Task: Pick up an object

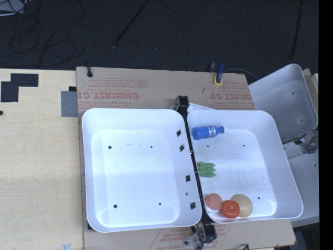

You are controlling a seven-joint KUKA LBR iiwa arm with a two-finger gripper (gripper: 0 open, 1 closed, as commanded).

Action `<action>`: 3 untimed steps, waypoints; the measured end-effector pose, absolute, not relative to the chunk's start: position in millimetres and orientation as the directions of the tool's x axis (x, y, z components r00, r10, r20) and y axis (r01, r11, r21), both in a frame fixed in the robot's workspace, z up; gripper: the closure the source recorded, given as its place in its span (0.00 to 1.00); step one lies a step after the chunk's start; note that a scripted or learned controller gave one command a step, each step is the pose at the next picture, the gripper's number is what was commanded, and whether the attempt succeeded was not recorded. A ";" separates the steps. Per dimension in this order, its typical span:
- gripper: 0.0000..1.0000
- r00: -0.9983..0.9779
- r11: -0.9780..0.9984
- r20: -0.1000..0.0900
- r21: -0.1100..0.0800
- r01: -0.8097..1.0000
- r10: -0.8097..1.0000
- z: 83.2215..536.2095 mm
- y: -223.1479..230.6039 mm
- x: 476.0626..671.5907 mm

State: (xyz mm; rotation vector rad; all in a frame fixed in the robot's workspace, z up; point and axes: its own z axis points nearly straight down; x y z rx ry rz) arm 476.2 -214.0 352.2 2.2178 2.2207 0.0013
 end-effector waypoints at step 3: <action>1.00 0.003 -0.003 -0.003 0.006 1.000 1.000 339.7 -215.2 474.8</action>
